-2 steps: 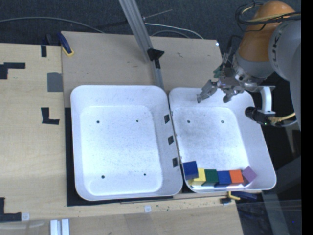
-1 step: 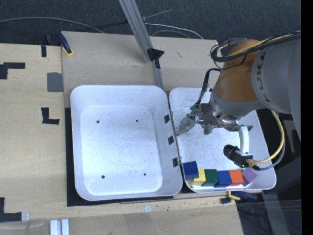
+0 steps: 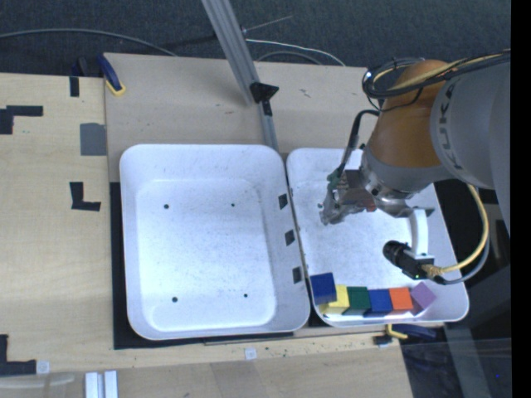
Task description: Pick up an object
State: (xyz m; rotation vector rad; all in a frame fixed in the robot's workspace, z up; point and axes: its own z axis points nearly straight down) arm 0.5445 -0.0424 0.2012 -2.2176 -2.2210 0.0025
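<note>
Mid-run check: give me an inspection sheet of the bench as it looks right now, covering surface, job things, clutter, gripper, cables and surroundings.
Surface: wooden bench bearing a left shallow white bin and a right shallow white bin, side by side.
Job's things: small coloured blocks in a row along the right bin's near edge: blue block, yellow block, green block, second blue block, orange block, purple block.
Clutter: nothing seen in the bins besides the blocks.
Gripper: two-finger gripper over the right bin, away from the blocks; nothing visibly held.
Cables: yellow cable looping off the wrist.
Surroundings: slanted metal pole; dark carpet.
</note>
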